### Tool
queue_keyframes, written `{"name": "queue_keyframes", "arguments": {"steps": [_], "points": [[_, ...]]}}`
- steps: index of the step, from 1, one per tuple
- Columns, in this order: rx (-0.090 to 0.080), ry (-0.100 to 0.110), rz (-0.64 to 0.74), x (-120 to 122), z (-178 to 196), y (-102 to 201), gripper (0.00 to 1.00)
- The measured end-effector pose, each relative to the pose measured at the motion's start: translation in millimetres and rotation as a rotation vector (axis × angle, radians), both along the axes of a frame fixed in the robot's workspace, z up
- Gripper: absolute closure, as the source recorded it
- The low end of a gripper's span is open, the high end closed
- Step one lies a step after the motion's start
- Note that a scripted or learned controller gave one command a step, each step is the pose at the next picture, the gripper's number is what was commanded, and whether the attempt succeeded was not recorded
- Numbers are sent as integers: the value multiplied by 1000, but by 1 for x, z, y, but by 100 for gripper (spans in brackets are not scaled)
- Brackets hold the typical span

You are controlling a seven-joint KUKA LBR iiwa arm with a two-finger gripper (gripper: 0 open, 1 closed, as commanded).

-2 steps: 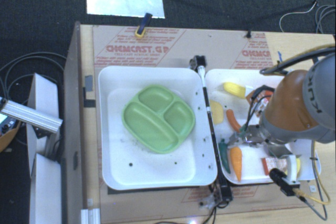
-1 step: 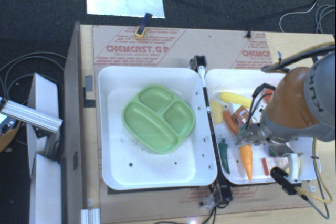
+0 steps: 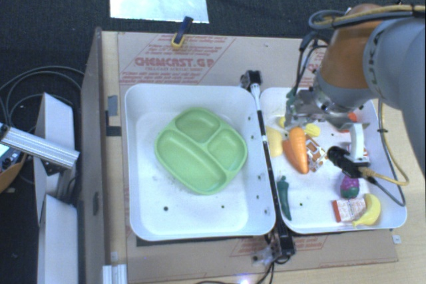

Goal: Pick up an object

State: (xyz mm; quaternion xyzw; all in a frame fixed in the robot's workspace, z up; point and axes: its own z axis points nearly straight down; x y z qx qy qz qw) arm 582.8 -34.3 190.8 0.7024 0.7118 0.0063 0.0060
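Left bin (image 3: 143, 163): green divided plate (image 3: 201, 150), centred.
Right bin (image 3: 393, 209): carrot (image 3: 297, 149) at nine o'clock, banana (image 3: 371, 209) at five.
Gripper (image 3: 303, 118): over the carrot; grip can't be told.

A green divided plate (image 3: 201, 150) lies in the left bin (image 3: 143, 209) — on brown cardboard (image 3: 193, 56).

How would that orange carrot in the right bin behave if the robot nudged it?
The carrot looks rounded and tapered, so it would probably roll in a curve. Its smooth, shiny surface suggests light, stiff plastic, possibly slippery. Neighbouring toys crowd it, likely stopping it soon.
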Motion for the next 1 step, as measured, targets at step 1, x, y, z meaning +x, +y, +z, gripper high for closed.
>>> {"name": "queue_keyframes", "arguments": {"steps": [1], "points": [[1,12,-7,-44,61,13,100]]}}
